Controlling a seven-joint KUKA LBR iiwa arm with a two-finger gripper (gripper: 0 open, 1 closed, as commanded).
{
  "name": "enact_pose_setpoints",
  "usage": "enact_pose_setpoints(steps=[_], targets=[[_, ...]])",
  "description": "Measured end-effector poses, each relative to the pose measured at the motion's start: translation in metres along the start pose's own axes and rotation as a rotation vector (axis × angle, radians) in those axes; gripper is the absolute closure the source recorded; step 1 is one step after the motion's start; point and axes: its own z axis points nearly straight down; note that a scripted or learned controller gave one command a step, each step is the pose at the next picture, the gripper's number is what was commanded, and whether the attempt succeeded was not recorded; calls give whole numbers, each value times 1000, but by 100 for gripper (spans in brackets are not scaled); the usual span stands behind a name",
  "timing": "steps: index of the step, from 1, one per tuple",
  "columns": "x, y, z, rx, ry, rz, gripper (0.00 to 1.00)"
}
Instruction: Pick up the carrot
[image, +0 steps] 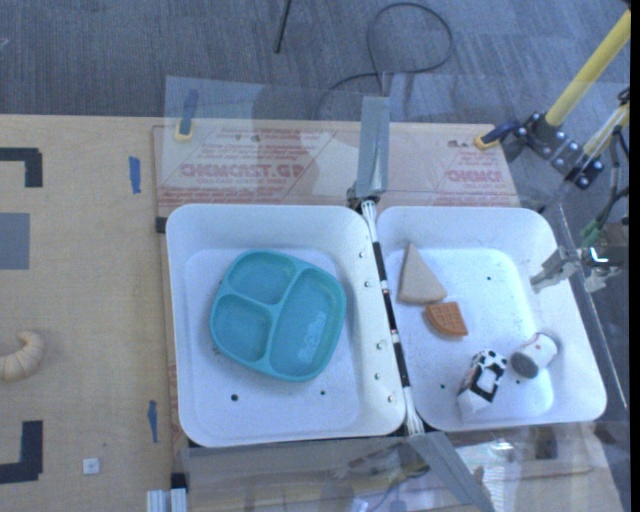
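In the right bin (520, 395) the one orange thing is a small flat piece with a grid texture (447, 319), lying near the middle left. I cannot tell whether it is the carrot. A tan wedge (418, 278) touches its upper left side. A black-and-white carton (482, 380) lies on its side toward the front, and a white and grey cup-like object (532, 357) lies just right of it.
The left bin (200, 400) holds a teal divided plate (279, 314). A croissant (20, 355) lies on the bench at far left. A metal fitting (572, 266) overhangs the right bin's right rim. A yellow pole with clamps (570, 110) stands at the back right.
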Motion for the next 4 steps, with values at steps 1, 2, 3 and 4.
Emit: enact_pose_setpoints(steps=[1, 2, 3, 4], targets=[[37, -47, 159, 4, 6, 115, 0], [35, -47, 149, 2, 3, 119, 100], [-12, -46, 53, 1, -1, 285, 100], [-4, -46, 63, 1, 1, -34, 100]])
